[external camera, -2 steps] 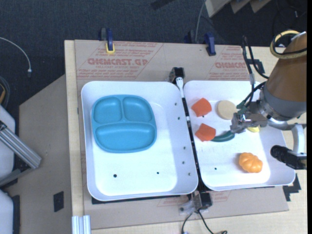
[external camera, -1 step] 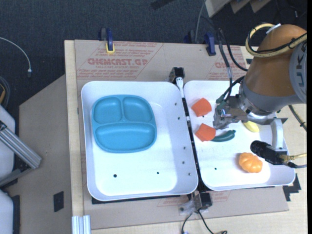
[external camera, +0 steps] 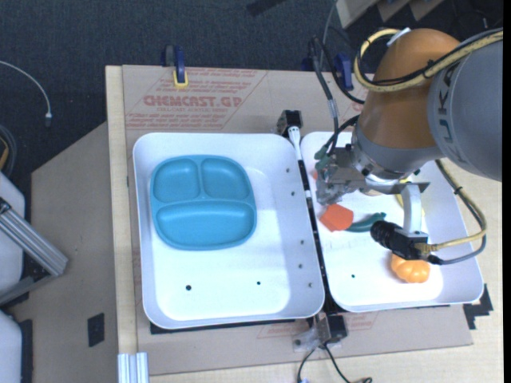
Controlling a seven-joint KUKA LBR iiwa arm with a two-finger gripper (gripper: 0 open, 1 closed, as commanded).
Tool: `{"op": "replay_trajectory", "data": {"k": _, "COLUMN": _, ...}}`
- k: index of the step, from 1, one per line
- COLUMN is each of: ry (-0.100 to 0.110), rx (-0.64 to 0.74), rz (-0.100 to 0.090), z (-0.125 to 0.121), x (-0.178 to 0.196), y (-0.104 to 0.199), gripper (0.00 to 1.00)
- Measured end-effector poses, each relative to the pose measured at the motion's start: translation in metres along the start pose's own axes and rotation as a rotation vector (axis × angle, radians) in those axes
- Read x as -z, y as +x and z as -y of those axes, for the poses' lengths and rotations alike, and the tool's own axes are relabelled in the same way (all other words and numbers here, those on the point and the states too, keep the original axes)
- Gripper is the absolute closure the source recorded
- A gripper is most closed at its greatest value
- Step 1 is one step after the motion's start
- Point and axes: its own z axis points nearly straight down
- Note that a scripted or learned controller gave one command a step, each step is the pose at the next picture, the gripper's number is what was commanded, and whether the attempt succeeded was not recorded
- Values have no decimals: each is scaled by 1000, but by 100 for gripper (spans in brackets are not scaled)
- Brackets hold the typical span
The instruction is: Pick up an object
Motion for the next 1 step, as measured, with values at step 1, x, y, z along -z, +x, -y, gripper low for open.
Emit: {"op": "replay_trajectory", "data": {"k": 1, "ry": 0, "rx": -1, "rz": 0, "z": -4, "x": 6, "y": 51, "gripper": 100}}
